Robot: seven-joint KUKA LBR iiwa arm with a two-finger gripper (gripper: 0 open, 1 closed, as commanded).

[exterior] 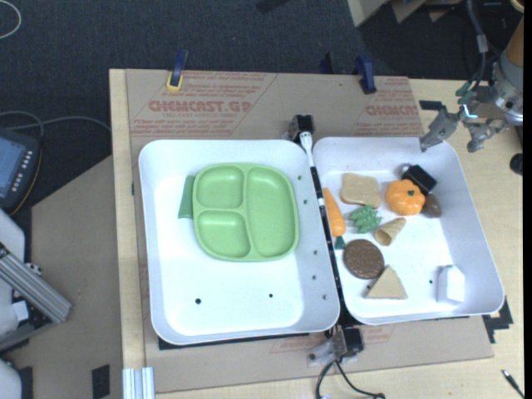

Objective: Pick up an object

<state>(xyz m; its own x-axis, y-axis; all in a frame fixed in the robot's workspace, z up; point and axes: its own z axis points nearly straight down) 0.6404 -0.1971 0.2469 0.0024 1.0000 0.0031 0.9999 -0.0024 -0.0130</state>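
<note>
The left shallow white plastic bin (166, 273) holds a pale green plastic plate with three compartments (246, 211), lying flat in the bin's upper middle, its compartments bare. A dark green edge shows just under the plate's left side.

The right shallow white plastic bin (478, 248) sits just beside the left one and holds the toy food. Along its left wall lies an orange plastic carrot (334, 213), pointing up and down the bin. Right of the carrot are a tan slice of toy bread (360, 189), a small dark green leafy piece (365, 218) below it, and a round brown cookie-like disc (364, 258) lower still. A tan triangular wedge (386, 285) lies just below the disc. A beige cone-shaped piece (390, 230) lies tilted between the leafy piece and a small orange toy pumpkin (406, 197). A black block (418, 177) touches the pumpkin's upper right, and a brown rounded piece (432, 208) sits at its right. A white block (452, 284) rests near the lower right corner.

The two-finger gripper (453, 133) hangs above the bin's upper right corner, well apart from the objects, its fingers (434, 133) spread and holding nothing.
</note>
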